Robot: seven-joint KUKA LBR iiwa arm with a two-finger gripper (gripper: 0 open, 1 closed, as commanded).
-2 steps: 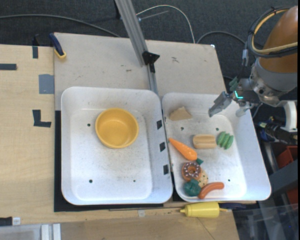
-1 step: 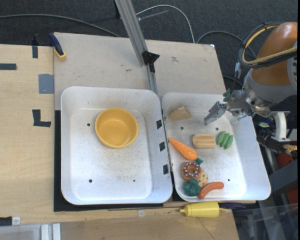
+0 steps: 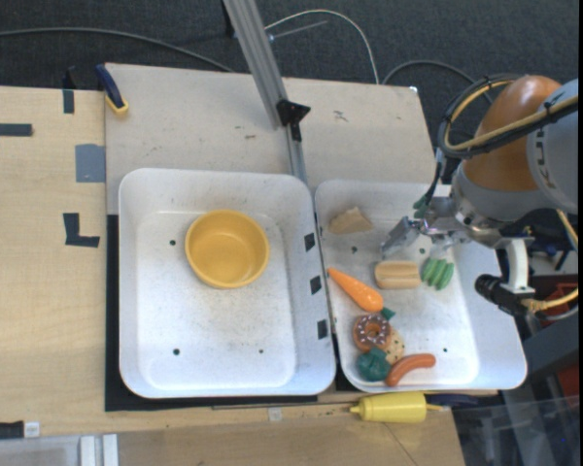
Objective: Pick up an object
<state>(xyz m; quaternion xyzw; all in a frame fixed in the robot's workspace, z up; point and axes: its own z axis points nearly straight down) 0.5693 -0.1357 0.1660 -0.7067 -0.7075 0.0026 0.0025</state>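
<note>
Toy bread roll (image 3: 398, 275) under the gripper (image 3: 411, 233), right bin (image 3: 496, 357).
Gripper fingers spread apart, gripping nothing, just above the roll.

**Gripper low over the right bin**

The gripper (image 3: 405, 238) hangs over the right bin (image 3: 466, 357), just above a tan bread roll (image 3: 397, 276) and beside a green toy (image 3: 437, 273). A carrot (image 3: 356, 289) lies nearby. The left bin (image 3: 146, 357) holds a yellow bowl (image 3: 227, 249).

Grey, orange-banded arm from the right, pincer (image 3: 405, 241) low and angled leftward.
</note>
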